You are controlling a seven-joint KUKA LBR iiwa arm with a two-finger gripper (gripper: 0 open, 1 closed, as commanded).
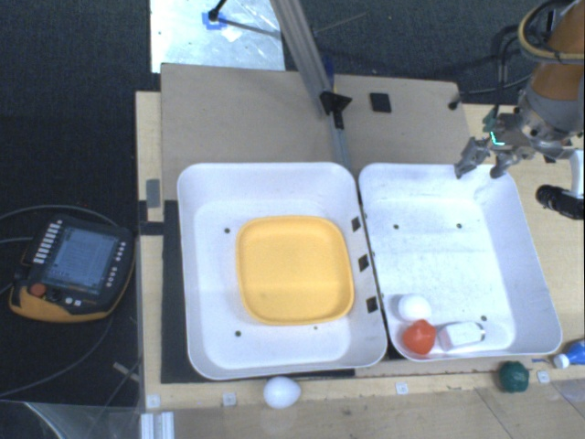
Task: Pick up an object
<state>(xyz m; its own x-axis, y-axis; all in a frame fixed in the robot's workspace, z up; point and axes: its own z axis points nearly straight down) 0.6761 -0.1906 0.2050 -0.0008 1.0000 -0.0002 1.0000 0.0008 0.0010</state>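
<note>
Gripper [483, 165] over right bin's [526, 245] far rim, fingers spread, nothing between them.
Pickable things sit well away from gripper, at the bin's near end toward the camera: white ball [413, 306], red ball [420, 337] touching it, white block [461, 336] just beside the red one. Left bin [206, 273], away from gripper to its left in view, holds yellow plate [295, 269]. White egg [281, 392] and green ball [513, 377] lie on surface [256, 108] outside bins.

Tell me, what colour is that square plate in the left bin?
Yellow: the square plastic plate, seen in the camera view.
</note>
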